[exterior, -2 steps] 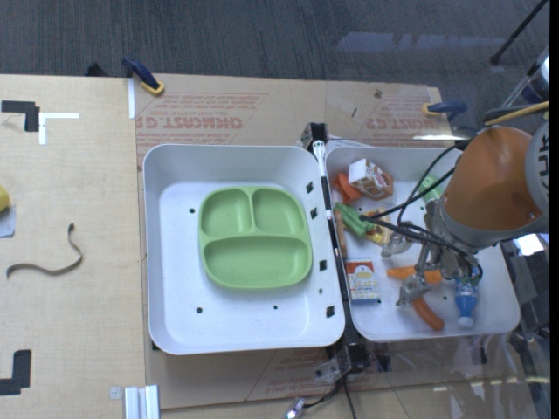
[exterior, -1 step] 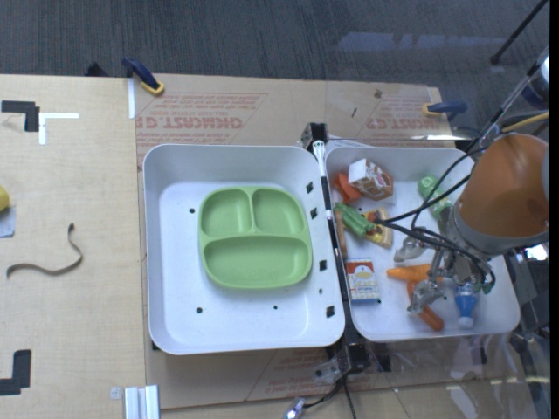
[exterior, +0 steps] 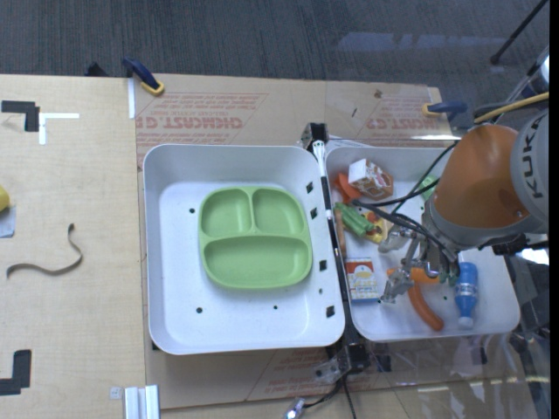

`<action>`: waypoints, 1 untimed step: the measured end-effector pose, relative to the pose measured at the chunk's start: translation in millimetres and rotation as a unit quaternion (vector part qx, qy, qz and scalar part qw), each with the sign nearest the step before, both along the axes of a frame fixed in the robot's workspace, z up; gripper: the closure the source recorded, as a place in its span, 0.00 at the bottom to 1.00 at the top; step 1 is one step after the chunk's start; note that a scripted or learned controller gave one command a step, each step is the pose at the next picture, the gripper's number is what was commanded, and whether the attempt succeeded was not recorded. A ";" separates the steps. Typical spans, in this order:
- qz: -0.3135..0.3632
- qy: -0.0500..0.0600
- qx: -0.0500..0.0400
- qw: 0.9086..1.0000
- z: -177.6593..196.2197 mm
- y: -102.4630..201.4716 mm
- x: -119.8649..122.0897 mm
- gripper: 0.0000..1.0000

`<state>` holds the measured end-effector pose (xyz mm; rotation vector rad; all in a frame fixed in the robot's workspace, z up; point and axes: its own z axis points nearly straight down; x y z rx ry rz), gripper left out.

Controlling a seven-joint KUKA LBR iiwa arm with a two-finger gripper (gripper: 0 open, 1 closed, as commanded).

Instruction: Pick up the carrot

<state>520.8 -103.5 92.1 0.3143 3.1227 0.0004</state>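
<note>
The carrot (exterior: 428, 311) is a slim orange piece lying at a slant on the floor of the right bin (exterior: 489, 321), near its front wall. My gripper (exterior: 412, 276) hangs low over the carrot's upper end, under the orange wrist band (exterior: 476, 182). An orange bit shows right at the gripper, and the gripper body hides how the carrot's top end meets it. The rest of the carrot rests on the bin floor.
A blue bottle (exterior: 467, 291) lies just right of the carrot and a white box with a red label (exterior: 361, 279) just left. Green and red toy food (exterior: 362, 221) and a packet (exterior: 371, 180) sit further back. The left bin (exterior: 166, 321) holds a green divided plate (exterior: 256, 236).
</note>
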 end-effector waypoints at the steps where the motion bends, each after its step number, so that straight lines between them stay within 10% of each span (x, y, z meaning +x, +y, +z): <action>1: -0.119 0.003 0.000 0.993 -0.9 -1.1 -43.4 0.00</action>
